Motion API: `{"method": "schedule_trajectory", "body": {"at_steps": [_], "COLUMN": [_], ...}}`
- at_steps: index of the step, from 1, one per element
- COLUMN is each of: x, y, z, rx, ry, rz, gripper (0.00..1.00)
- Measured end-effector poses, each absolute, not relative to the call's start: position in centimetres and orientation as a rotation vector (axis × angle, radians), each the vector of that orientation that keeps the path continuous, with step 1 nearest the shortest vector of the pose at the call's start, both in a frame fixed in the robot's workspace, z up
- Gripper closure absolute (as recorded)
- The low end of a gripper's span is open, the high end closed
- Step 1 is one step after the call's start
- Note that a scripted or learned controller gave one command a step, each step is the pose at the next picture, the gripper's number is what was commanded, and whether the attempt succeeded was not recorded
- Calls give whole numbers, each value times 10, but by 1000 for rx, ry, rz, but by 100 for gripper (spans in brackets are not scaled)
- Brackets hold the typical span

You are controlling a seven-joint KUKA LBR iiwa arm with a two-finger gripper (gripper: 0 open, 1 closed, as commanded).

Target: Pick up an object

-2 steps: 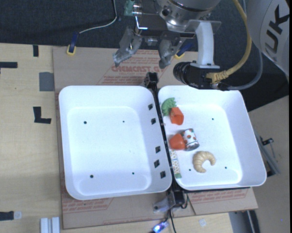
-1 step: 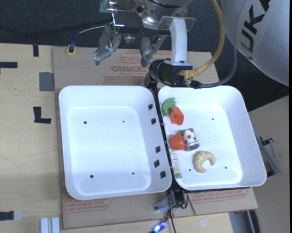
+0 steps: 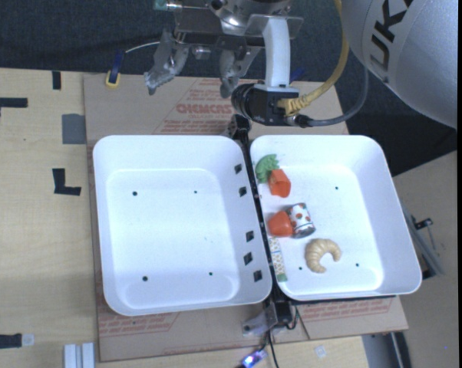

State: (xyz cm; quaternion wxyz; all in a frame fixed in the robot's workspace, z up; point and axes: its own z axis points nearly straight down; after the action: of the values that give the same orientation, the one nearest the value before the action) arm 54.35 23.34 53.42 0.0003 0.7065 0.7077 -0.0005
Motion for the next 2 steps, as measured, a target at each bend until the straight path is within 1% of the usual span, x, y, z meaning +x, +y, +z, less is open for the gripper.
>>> {"method": "schedule_trajectory", "body": {"at_steps": [2], "x": [568], "y": [233], "z": [534], "rx": [2220], "ry": [2221], "rz": [-2], "gripper": [100]}}
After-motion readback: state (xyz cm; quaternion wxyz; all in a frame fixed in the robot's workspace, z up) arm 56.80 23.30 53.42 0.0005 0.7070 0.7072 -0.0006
